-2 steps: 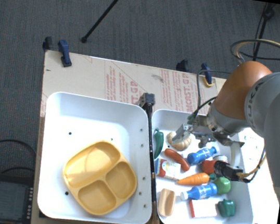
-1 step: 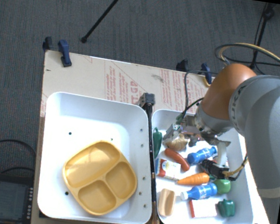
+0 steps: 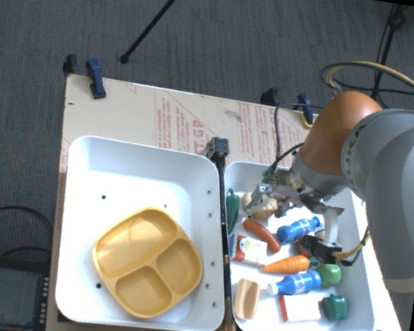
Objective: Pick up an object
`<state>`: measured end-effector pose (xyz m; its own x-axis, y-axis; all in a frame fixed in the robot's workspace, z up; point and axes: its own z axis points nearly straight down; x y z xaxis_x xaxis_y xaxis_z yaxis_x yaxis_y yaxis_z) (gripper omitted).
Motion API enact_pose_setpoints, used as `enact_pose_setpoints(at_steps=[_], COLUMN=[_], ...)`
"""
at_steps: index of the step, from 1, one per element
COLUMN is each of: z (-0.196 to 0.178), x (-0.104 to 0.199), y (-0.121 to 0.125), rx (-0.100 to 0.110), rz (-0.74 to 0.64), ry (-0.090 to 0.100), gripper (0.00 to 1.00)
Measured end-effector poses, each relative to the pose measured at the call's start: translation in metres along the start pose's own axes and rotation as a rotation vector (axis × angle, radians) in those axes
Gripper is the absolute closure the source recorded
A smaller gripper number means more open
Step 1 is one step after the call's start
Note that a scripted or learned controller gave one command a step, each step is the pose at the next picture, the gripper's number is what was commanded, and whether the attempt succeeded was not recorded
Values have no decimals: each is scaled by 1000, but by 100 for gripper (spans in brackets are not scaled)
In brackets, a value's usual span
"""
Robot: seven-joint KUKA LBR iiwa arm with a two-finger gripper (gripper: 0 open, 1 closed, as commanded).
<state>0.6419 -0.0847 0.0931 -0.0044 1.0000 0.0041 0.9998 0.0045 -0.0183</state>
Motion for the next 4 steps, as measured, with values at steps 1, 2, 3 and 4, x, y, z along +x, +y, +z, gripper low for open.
enact_pose_setpoints(at_steps=[1, 2, 3, 4], z=[-92, -92, -92, 8], x=[69, 69, 69, 2], y=[-32, -33, -33, 1], rx=[-15, -14, -14, -13], rz=[-1, 0, 0, 4], ry=[-3, -3, -3, -4], gripper=[100, 0, 0, 0])
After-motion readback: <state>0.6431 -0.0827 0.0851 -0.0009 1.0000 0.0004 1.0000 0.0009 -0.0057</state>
